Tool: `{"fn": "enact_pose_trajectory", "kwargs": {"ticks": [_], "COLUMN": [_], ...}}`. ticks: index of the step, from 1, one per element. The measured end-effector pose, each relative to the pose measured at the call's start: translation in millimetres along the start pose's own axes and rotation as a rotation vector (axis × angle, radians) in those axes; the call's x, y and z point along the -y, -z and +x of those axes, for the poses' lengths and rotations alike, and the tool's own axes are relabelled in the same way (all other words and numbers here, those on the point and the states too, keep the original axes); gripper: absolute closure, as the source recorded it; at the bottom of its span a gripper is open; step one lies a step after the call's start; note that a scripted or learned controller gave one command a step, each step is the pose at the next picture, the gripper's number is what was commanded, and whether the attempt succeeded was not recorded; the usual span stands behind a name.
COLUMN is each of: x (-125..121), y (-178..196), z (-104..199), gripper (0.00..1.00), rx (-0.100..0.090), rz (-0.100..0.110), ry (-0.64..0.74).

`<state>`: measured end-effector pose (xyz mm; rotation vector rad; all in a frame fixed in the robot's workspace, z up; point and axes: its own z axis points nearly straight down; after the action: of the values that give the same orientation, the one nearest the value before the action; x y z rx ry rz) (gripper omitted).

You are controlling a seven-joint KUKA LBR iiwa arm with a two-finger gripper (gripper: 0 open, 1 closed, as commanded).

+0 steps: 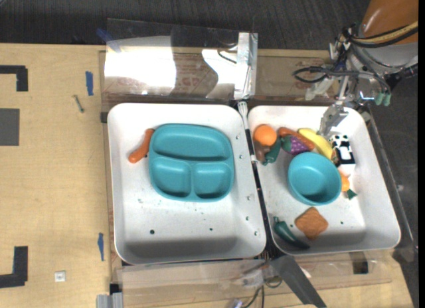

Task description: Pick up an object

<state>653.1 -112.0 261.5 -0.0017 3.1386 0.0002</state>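
The gripper [330, 119] hangs at the upper right of the frame, just above the toy banana [316, 142] in the right bin [378, 187]; the banana looks light, stiff and smooth, best pinched across its middle.

The arm [392, 8] reaches in from the upper right, orange band up top, wrist angled down, gripper [330, 122] hanging low with fingers pointing downward.

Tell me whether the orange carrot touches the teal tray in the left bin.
Touching: the camera view shows the carrot lying against the teal tray's left rim, no gap.
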Motion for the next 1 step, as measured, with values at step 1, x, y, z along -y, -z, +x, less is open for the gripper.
{"fn": "enact_pose_trajectory", "kwargs": {"ticks": [1], "x": [53.0], "y": [-110.7], "z": [22.5], "gripper": [0.00], "rx": [-0.012], "rz": [-0.003], "ry": [0.074]}}
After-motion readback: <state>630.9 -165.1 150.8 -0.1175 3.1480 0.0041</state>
